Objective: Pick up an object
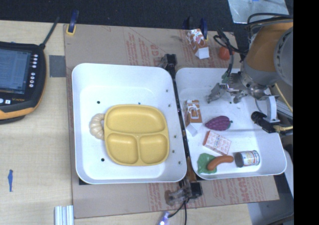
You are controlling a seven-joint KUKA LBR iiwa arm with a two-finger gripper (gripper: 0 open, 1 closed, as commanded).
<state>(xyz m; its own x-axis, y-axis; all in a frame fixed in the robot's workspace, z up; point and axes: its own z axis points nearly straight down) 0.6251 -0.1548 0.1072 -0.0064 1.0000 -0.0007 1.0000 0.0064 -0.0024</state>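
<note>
While my arm (269,49) reaches in from the right, grey with its orange band above the wrist, my pincer (228,93) hangs over the upper part of the right bin (279,166), and its fingers (215,93) look spread apart with nothing between them, white bin floor showing underneath.

Down in that same bin, a small brown-and-white carton (193,111) lies by the left wall, close to the divider. Just right of it sits a purple leaf-shaped object (218,122), below my pincer and apart from it. Under that, a red-and-white packet (217,142) lies tilted. Along the front edge, a green object (203,161) touches an orange sausage-shaped piece (220,161) that lies across it, and beside those a small can (247,158) lies on its side.

Over in the left bin (84,89), a yellow divided tray (135,134) takes the middle, with a pale ridged object (95,125) tucked against its left edge.

Behind the bins, on the cardboard, a small red-and-white box (197,39) stands near an orange ball (225,53). Far left on the bench rests a control tablet (20,79).
</note>
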